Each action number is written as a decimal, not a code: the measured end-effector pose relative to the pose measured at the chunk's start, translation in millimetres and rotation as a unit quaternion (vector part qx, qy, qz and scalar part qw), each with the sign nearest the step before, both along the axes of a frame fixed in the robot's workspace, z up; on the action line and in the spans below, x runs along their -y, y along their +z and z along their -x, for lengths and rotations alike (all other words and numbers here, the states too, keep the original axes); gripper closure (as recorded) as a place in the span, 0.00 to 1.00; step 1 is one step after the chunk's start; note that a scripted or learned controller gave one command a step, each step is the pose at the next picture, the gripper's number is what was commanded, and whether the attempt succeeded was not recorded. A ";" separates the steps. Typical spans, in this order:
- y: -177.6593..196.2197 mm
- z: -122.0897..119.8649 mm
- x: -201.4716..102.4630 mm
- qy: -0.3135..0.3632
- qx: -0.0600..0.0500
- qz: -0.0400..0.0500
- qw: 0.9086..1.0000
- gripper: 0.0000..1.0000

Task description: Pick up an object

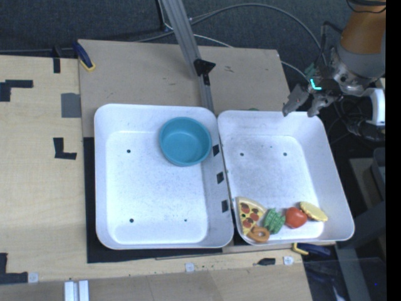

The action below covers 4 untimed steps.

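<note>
Toy food (pixel 276 216) lies along the right bin's (pixel 313 168) near edge, well apart from the open, empty gripper (pixel 302 106).

two white bins (pixel 113 187), one blue bowl (pixel 185 141), four toy foods (pixel 276 218) in the right bin.

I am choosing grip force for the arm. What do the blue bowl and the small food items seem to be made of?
The blue bowl looks like plastic: even colour, smooth matte surface. The pizza slice, green vegetable, tomato and yellow piece look like toy food, probably plastic or rubber, given their flat bright colours. Hardness cannot be judged.
</note>
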<state>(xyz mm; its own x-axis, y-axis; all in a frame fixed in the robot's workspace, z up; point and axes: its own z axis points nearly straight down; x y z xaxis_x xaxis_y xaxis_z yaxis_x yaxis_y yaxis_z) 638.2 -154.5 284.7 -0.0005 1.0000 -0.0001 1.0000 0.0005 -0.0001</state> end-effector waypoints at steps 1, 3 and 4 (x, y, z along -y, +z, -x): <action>-0.1 0.0 0.0 0.000 0.000 0.000 1.000 0.00; -86.5 -2.1 -3.4 0.000 -0.002 0.000 1.000 0.00; -130.8 -6.5 -4.0 0.000 -0.002 0.000 1.000 0.00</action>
<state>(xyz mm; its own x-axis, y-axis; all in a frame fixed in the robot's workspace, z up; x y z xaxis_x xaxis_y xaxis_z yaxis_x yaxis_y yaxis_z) 644.7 -150.6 153.9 -0.0009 1.0000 0.0006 1.0000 0.0009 -0.0044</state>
